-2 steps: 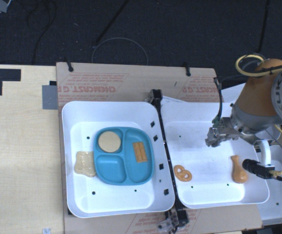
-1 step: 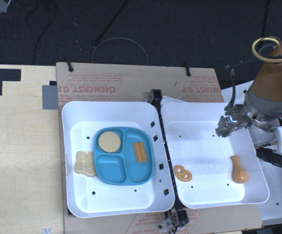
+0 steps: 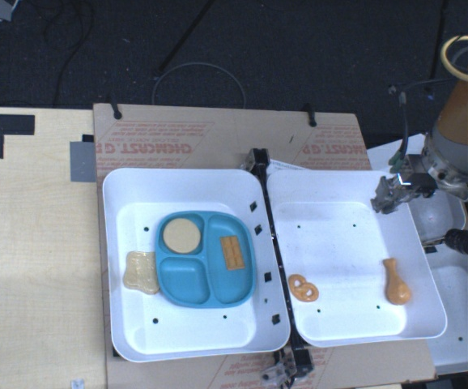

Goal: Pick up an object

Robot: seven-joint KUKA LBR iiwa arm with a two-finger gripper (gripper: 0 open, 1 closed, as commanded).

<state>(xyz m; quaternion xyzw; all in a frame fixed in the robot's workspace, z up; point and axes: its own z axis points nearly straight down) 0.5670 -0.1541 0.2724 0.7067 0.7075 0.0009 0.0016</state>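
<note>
Your closest thing to pick is the drumstick point(image 3: 395, 282). It lies flat on the floor of the right bin point(image 3: 339, 233), near the bin's right wall and toward its front. It is tan and shaped like a club, thin at the top and fat and round at the bottom. It looks like a small toy, so it should be light.

To grab it well, I think you should bring the hand point(image 3: 389, 194) over the fat end, come straight down, and close across the short way. Stay off the bin wall just beside it.

A pretzel point(image 3: 303, 288) lies near the front left corner of the same bin, well apart from the drumstick.

The hand hangs over the back right corner of the right bin. It is too small and dark for you to tell how it is set. Nothing shows in it.

In the left bin point(image 3: 129, 217) sits a blue tray point(image 3: 193, 286) with a cookie point(image 3: 181, 235) and a cracker point(image 3: 233, 253) in it. A slice of bread point(image 3: 142, 272) touches the tray's left edge.
</note>
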